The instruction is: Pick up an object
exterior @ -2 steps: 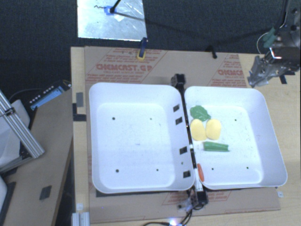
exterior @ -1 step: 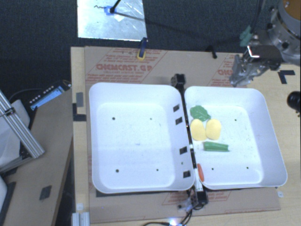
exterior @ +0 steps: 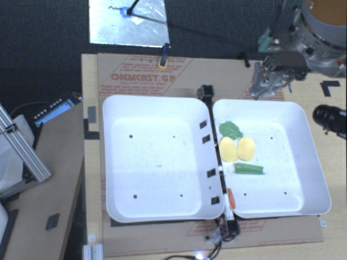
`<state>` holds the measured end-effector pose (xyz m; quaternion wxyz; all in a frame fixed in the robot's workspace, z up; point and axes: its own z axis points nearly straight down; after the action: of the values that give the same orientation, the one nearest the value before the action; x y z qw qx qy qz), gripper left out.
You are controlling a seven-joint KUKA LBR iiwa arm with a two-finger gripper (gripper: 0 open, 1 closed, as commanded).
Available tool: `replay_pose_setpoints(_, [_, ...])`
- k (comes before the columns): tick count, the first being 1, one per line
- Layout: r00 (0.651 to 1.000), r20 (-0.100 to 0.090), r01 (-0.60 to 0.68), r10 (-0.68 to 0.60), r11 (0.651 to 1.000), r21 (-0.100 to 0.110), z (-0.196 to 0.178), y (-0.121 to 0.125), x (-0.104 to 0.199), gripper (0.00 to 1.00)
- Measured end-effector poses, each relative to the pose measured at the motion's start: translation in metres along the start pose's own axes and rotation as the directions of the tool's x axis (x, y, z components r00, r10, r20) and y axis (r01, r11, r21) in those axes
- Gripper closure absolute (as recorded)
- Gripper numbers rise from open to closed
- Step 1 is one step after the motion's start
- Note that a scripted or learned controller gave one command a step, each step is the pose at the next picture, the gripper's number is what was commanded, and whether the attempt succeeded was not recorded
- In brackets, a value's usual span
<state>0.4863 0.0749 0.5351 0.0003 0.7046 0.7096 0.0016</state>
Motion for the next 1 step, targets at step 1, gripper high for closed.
replay_pose_setpoints(1, [1.0, 0.0, -0.001, 0.001, 1.0, 0.0, 0.0002, 0.0002, 0.0292, 1.0])
